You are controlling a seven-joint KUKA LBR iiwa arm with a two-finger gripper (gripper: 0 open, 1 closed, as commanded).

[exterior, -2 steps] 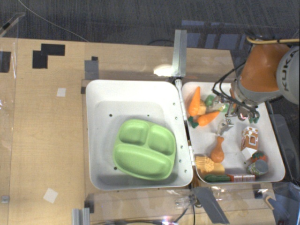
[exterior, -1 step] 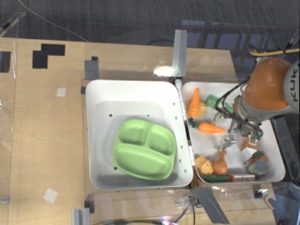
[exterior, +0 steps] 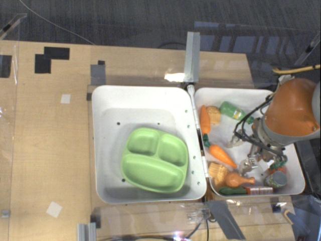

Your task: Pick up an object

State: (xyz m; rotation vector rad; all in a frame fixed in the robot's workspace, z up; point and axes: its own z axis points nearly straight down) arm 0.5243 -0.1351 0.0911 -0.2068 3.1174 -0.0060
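wooden bench under two white bins; the left bin (exterior: 100, 134) holds a green divided plate (exterior: 154, 159). taking the right bin (exterior: 299, 172) as landmark: the gripper (exterior: 256, 160) hangs low over its middle, whether apart or together i cannot tell. a carrot (exterior: 221, 155) lies just beside it toward the plate, a drumstick (exterior: 235, 179) nearer the front wall, a green bottle (exterior: 231, 110) at the back. the carrot looks light, stiff, smooth plastic, likely slippery; best pinched across its thick middle.

No text, label, brand, number or sign is readable anywhere: not on the wooden counter (exterior: 50, 149), the two shallow white bins (exterior: 100, 134), or their contents.
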